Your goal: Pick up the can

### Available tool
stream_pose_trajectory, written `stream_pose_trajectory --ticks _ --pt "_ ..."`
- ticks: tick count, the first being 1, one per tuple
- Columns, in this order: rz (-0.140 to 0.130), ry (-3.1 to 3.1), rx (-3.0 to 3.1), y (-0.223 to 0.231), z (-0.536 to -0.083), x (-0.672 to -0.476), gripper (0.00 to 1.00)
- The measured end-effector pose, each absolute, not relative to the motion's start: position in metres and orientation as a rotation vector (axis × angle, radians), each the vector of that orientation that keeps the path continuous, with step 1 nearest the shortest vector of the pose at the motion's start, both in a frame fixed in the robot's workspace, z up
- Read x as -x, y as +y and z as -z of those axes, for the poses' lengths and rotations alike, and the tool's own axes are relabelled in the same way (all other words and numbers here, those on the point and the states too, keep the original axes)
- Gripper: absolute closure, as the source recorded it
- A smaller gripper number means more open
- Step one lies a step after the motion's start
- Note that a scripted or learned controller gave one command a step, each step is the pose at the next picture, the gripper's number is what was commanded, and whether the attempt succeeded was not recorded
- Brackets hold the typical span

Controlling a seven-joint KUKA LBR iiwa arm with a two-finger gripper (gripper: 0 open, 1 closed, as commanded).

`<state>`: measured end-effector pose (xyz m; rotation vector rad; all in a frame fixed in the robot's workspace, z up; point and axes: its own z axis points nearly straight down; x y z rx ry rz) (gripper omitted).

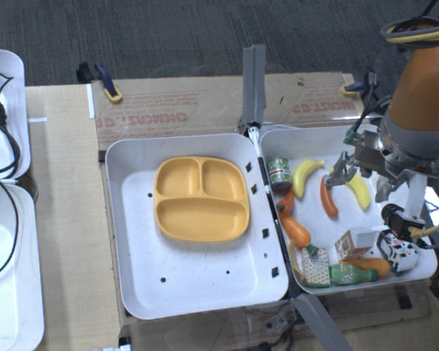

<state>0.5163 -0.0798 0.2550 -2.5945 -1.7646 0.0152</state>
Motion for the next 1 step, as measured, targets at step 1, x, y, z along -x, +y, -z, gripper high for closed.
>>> stream_pose_trajectory --ticks 1 --pt "-0.011 -1.871 2.515 -0.1122 -0.1261 -0.4766 0.0"
